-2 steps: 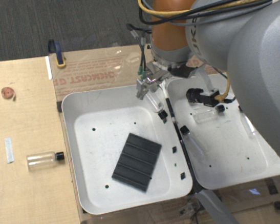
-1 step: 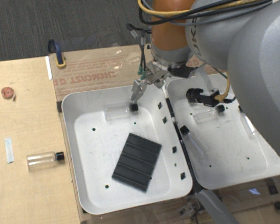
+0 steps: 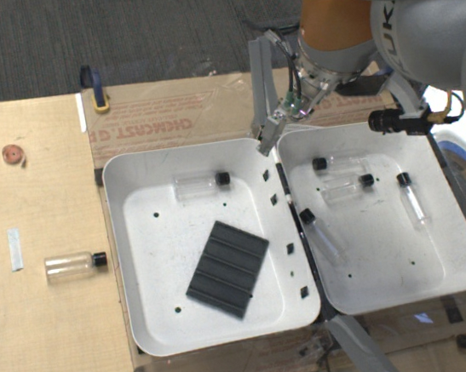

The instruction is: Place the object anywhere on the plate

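Gripper (image 3: 267, 137) sits at upper centre of the frame, above the seam where the two white bins meet at their far rims; you will see its grey fingers hang down from the orange-banded wrist toward that corner, but whether they are apart or together cannot be told from this angle, and nothing shows between them. Just lower left of it, in the upper part of the left bin (image 3: 141, 262), a clear vial with a black cap (image 3: 198, 184) lies on its side, cap pointing right. Below that, in the middle of the same bin, note the dark ribbed rectangular plate (image 3: 228, 269), lying flat and tilted on a diagonal, well apart from the vial. In the right bin (image 3: 460, 269) you have four more clear vials with black caps: one at the upper left (image 3: 333, 163), one just below it (image 3: 347, 187), one along the left wall (image 3: 317, 233), one toward the right (image 3: 412, 200). At the far left of the frame, on the wooden bench (image 3: 50, 353), another capped vial (image 3: 74, 264) lies on its side, outside both bins.
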Robot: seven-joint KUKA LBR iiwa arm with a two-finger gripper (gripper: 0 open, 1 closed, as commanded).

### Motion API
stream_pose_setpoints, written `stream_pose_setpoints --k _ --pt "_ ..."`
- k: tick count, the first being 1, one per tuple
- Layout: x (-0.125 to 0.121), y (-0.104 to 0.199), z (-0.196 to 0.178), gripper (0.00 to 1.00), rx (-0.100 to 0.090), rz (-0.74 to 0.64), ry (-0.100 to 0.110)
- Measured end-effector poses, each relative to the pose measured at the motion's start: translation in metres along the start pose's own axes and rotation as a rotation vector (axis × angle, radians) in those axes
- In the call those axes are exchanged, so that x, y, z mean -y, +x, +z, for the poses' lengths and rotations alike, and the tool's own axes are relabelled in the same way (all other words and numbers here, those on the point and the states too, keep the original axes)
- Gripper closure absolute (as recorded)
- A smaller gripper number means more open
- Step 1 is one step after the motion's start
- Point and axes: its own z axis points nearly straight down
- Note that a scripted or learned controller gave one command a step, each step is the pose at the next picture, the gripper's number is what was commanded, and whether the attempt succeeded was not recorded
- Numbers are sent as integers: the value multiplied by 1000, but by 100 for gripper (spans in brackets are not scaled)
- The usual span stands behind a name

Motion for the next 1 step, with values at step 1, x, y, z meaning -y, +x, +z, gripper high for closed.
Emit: stream_pose_setpoints --k 1 --pt "89 -61 -137 0 -2 39 1"
